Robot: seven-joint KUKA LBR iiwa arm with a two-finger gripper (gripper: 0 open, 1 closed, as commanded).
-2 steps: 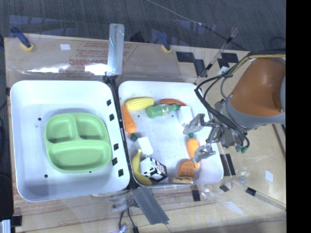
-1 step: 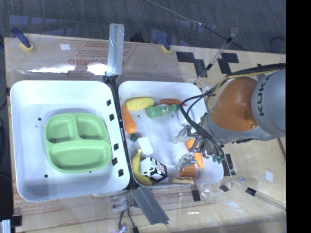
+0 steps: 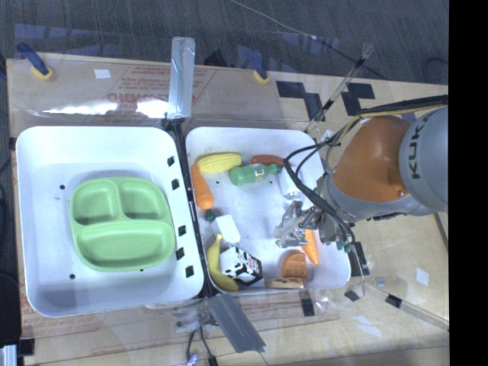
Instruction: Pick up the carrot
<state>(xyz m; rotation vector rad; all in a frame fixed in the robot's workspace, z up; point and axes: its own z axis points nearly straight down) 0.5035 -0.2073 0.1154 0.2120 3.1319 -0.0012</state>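
Gripper (image 3: 299, 231) was down beside a carrot (image 3: 312, 246); can't tell its grip state. You'd need to confirm before lifting.

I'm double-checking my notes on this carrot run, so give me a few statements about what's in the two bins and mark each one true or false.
1. The green divided plate sits in the left bin. True.
2. The corn cob lies on the green plate. False: it lies in the right bin, near its far wall.
3. One carrot lies along the right bin's left wall. True.
4. The green bottle stands in the left bin. False: it lies in the right bin beside the corn cob.
5. The tool is over the right bin, with a second carrot right beside it. True.
6. The banana lies at the right bin's far wall. False: it lies at the near left corner.
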